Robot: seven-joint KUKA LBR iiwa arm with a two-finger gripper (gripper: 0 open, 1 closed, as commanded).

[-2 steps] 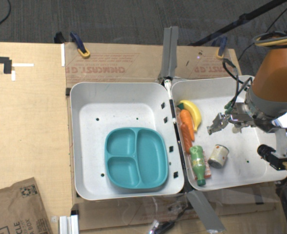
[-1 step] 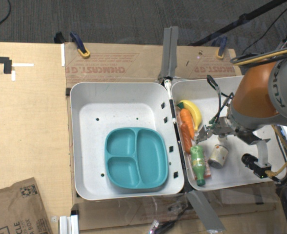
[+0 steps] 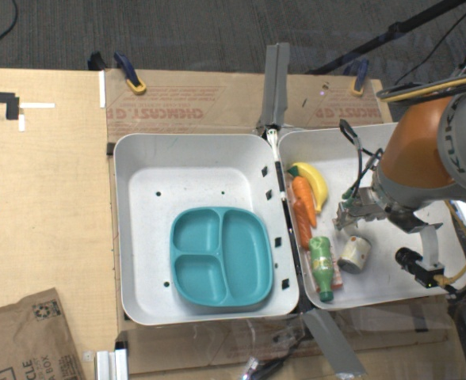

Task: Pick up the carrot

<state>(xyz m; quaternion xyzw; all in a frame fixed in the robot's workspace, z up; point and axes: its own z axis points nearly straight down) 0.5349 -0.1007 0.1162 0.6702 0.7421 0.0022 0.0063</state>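
The long orange carrot (image 3: 303,203) is laid by the right bin's (image 3: 380,295) left wall, beside the yellow banana (image 3: 315,182). The gripper (image 3: 352,216) is seen right of it; its grip cannot be told.

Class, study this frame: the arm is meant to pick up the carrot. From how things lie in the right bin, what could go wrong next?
1. The carrot lies against the banana and close to the bin wall, so a grasp may catch the banana or strike the wall.
2. The green bottle lies just below the carrot's tip and could get nudged.
3. The gripper sits to the carrot's right, near a small white cup, which a sweep might knock.
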